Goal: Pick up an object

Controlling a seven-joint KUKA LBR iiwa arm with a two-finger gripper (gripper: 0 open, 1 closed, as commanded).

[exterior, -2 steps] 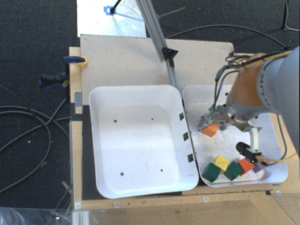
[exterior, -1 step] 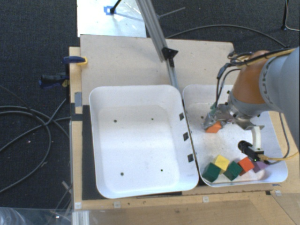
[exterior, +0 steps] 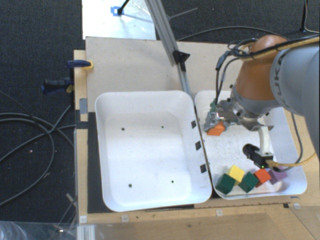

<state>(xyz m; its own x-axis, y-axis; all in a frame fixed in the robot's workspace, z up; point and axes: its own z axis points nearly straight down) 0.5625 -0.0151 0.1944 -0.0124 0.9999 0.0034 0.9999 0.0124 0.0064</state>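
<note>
The tabletop [exterior: 130, 64] carries 2 white bins; the left bin [exterior: 150, 149] lies at 9 o'clock from the right bin [exterior: 295, 184]. The arm [exterior: 280, 79] reaches over the right bin. The gripper [exterior: 215, 121] sits directly over an orange block [exterior: 215, 130] near the bin's 10 o'clock wall; whether the fingers are apart or clamped cannot be told. Confirm both fingers straddle the orange block before lifting, then lift vertically, clear of the wall. 5 other blocks [exterior: 247, 178] cluster at the bin's 6 o'clock edge.
</note>
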